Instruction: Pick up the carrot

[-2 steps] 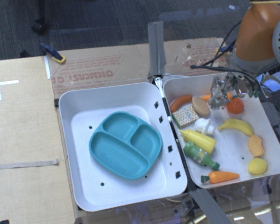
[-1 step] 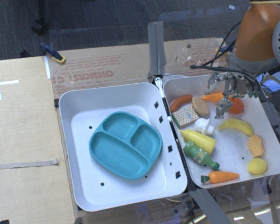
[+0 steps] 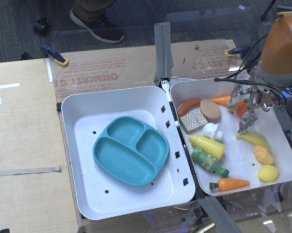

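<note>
The carrot (image 3: 233, 183), orange with a green stub at its left end, lies flat along the near wall of the right bin (image 3: 280, 122). A second orange, carrot-like piece (image 3: 221, 99) rests near the bin's far wall. My gripper (image 3: 245, 111) hangs over the far right part of this bin, well behind the near carrot and just right of the far orange piece. A small red-orange thing (image 3: 241, 108) shows right beside the gripper's metal parts. Whether it is held I cannot tell.
The right bin also holds a sausage (image 3: 188, 106), a cracker (image 3: 193, 119), a round bun (image 3: 210, 109), a yellow bottle (image 3: 208, 145), a green bottle (image 3: 209, 162), a banana (image 3: 253, 139) and a lemon (image 3: 268, 173). A blue divided plate (image 3: 132, 150) sits in the left bin (image 3: 81, 148).
</note>
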`<state>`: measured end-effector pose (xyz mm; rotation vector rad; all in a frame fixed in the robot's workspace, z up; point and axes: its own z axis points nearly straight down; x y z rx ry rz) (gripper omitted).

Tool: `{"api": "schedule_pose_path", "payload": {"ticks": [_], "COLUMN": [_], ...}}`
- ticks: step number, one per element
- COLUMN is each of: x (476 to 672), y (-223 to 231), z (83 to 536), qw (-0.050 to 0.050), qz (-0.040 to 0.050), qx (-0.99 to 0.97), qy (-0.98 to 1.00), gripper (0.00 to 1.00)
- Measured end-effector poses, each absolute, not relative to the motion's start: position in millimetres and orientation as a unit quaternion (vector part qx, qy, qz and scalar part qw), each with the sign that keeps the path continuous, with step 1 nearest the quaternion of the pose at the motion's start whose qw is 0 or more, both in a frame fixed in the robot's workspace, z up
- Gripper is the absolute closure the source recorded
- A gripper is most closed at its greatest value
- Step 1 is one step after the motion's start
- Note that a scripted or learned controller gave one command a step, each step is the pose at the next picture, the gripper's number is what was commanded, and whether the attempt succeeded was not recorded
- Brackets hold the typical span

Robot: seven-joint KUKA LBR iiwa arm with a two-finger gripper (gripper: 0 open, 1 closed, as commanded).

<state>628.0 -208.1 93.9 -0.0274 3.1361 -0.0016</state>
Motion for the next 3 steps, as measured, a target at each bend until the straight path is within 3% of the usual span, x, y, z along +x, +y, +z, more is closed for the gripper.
{"api": "schedule_pose_path", "payload": {"ticks": [1, 2, 3], "x": [624.3, 626.2, 626.2], "y": [-181, -181, -180], "z": [93, 104, 104], "qw": [0.002, 0.005, 0.005], "qz": [0.0000, -0.0007, -0.0006], "qx": [0.099, 0.098, 0.098], "qy": [0.995, 0.995, 0.995], "gripper": [0.00, 1.00, 0.00]}}
